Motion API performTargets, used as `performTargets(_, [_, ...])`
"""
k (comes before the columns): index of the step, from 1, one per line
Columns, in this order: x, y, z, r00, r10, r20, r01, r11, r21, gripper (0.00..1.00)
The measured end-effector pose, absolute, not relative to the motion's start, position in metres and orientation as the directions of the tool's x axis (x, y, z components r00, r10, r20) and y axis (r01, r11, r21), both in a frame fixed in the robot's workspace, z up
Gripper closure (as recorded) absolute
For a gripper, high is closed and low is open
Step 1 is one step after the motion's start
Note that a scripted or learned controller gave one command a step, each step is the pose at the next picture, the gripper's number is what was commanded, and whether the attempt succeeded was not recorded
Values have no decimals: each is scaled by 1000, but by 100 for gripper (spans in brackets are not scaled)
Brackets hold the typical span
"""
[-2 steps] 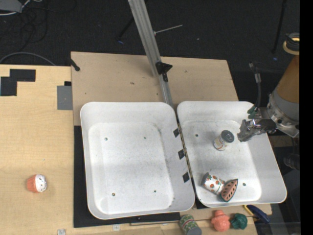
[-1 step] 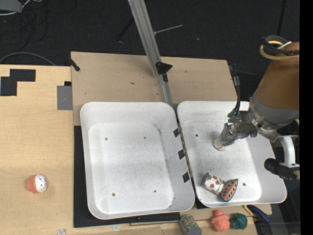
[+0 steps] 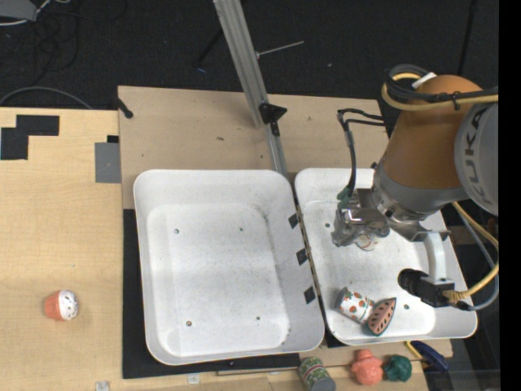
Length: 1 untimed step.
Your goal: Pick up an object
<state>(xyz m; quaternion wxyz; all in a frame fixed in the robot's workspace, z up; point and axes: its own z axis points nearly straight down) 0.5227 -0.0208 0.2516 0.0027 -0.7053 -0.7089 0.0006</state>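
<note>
The left bin [image 3: 213, 267] offers wide bare floor for a descent; in the right bin [image 3: 326, 187] the arm's wrist and gripper [image 3: 358, 228] hang over the middle; a spotted white cup [image 3: 355, 304] and a reddish shell-like piece [image 3: 381, 316] touch near the front wall, leaving bare floor between them and the gripper

The grey and orange arm [image 3: 431, 145] runs out past the frame's right edge and covers the upper right part of the right-hand shallow white bin [image 3: 326, 210]. At centre right, the metal two-finger gripper [image 3: 358, 228] is a small tangle of glints, its fingertips unreadable. Along the bottom edge, a dark patterned cylinder [image 3: 313, 373] is cut off.
</note>
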Motion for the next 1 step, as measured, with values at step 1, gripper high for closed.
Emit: performTargets(1, [520, 41, 245, -5, 1000, 2, 1000, 5, -6, 100])
